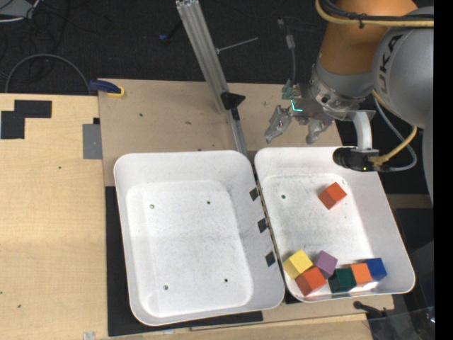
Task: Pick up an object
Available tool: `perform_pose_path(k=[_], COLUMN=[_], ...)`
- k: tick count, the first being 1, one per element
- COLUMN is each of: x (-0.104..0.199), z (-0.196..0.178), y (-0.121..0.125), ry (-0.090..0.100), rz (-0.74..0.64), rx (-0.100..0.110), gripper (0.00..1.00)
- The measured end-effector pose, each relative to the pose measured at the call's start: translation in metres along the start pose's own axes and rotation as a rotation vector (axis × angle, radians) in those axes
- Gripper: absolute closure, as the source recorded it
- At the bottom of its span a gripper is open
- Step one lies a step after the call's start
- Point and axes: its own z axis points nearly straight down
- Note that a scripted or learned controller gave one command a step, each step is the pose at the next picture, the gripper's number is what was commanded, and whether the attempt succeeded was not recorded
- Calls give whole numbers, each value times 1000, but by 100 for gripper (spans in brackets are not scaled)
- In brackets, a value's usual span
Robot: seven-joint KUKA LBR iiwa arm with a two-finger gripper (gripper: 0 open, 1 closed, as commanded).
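My gripper [297,129] hangs above the far edge of the right bin [396,225], fingers spread apart with nothing between them. An orange-red cube [332,195] lies alone in the bin's upper middle, below and to the right of the gripper. Along the bin's near edge sits a cluster of blocks: a yellow one [299,262], a purple one [326,262], a red one [310,280], a dark green one [342,280], an orange one [362,272] and a blue one [376,268].
The left bin [134,183] lies beside the right one, with black clips [260,224] along the shared rim. A slanted aluminium rail [209,59] rises behind the bins, left of the gripper. The wooden bench [49,204] extends to the left.
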Motion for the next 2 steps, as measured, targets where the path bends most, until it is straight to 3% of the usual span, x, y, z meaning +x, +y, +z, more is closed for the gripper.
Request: perform_pose_path(k=[2], x=[0], z=[0], y=[0], ry=[0], rz=[0], rx=[0], gripper=[0])
